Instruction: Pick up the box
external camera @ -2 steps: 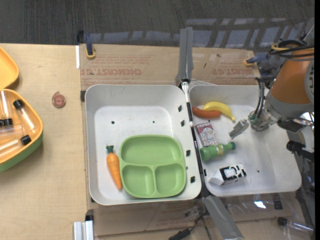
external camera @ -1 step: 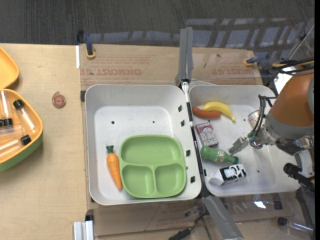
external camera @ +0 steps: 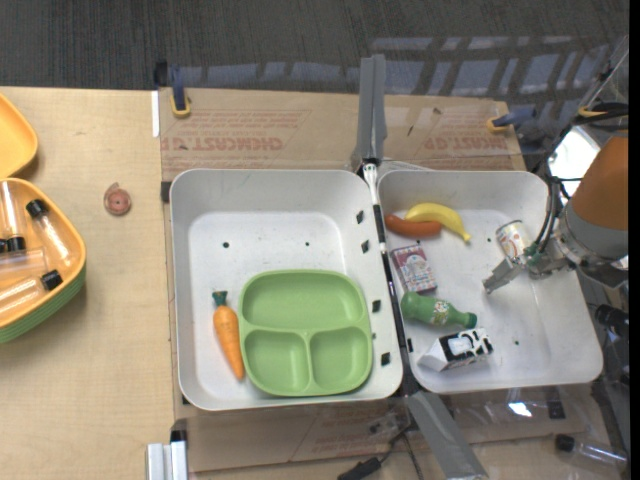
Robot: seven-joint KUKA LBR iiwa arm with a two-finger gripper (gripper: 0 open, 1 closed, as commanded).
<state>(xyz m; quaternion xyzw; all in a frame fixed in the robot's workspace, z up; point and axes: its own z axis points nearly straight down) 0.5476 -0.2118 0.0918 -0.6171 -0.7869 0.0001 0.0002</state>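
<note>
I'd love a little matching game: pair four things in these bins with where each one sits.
Things:
1. carrot
2. banana
3. green bottle
4. pink box

Places:
A. far end of the right bin, just behind a red sausage-shaped toy
B. left bin, left of the green divided plate
C. right bin, between the sausage toy and the bottle
D. right bin, just in front of the pink box

Pairs: 1-B, 2-A, 3-D, 4-C

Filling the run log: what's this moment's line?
gripper over right bin | box lying untouched by divider | left bin: tray, carrot
</note>
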